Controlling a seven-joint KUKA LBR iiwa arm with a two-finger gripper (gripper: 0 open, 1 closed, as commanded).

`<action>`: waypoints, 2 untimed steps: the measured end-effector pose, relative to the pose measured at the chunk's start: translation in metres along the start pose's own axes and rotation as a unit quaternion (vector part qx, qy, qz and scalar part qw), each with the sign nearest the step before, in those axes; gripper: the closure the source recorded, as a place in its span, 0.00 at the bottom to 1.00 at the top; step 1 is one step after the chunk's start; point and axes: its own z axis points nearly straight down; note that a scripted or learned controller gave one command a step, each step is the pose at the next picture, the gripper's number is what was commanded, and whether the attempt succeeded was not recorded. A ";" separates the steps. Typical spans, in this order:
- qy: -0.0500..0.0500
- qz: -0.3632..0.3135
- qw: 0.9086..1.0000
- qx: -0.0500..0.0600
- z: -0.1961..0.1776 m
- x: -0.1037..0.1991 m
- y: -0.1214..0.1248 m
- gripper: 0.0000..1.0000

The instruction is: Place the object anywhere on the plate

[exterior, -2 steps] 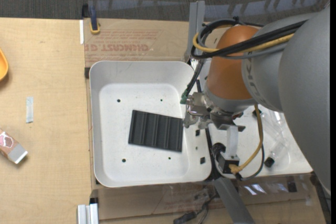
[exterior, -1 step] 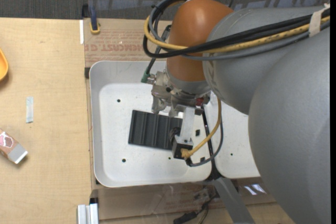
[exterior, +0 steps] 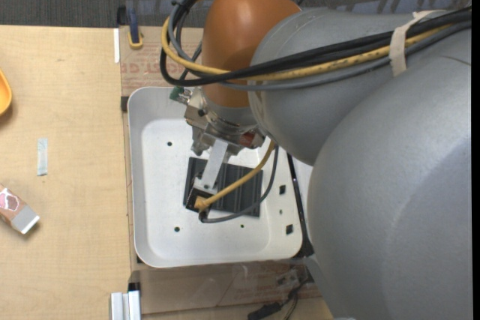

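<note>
The tool (exterior: 221, 142) hangs low in the white bin (exterior: 154, 236) — the pick-up step, I judge. Where the object lies, or whether the tool grips it, I cannot tell; next comes a sure lift toward the plate.

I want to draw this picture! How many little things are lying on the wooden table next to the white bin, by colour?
Orange thing at the table's edge: 1
Grey strip: 1
Brown and white thing with a grey end: 1
Total: 3
</note>
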 end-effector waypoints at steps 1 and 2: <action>0.000 0.000 1.000 0.000 0.000 0.000 0.000 0.00; 0.000 0.000 1.000 0.000 0.000 0.000 0.000 0.00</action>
